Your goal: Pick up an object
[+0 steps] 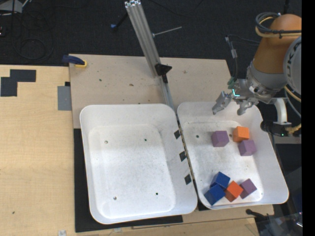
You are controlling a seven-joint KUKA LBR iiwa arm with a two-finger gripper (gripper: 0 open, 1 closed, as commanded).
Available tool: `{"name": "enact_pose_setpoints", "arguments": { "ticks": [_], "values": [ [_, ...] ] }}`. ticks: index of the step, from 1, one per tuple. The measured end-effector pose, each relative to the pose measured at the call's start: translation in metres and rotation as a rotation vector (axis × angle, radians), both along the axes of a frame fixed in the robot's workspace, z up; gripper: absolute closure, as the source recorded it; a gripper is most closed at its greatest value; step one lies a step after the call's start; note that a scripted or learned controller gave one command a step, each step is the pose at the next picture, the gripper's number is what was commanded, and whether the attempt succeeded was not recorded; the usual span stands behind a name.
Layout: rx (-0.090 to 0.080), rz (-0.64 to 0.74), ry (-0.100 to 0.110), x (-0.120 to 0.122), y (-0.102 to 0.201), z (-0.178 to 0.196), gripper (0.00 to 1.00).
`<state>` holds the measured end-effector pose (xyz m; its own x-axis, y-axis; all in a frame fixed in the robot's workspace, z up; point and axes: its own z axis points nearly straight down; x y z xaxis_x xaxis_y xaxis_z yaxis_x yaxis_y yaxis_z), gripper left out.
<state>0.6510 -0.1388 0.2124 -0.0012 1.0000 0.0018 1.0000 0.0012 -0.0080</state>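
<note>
Above the right bin's (275,161) far rim, the hand (231,105) hangs spread open — gripping nothing, touching nothing.

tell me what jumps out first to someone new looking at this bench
The small foam cubes in the right-hand shallow white bin: two purple cubes and an orange cube near its middle, and blue, orange and purple ones clustered at its near edge. The pincer hangs open at that bin's far rim.

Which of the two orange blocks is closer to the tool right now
The upper orange block, lying between two purple blocks in the right bin, below the tool. The other orange block sits in the cluster by the bin's near edge.
</note>
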Motion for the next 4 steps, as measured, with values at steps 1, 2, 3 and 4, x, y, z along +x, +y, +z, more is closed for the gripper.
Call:
{"name": "enact_pose_setpoints", "arguments": {
  "ticks": [1,2,3,4],
  "values": [
    [-0.002,0.003,-0.004,0.001,0.0,0.003,0.0],
    [-0.001,-0.002,0.0,-0.003,-0.002,-0.042,0.0],
    [-0.001,-0.002,0.001,-0.008,-0.01,-0.102,0.0],
    [-0.001,-0.003,-0.003,-0.009,-0.009,-0.123,0.0]
  ]
}}
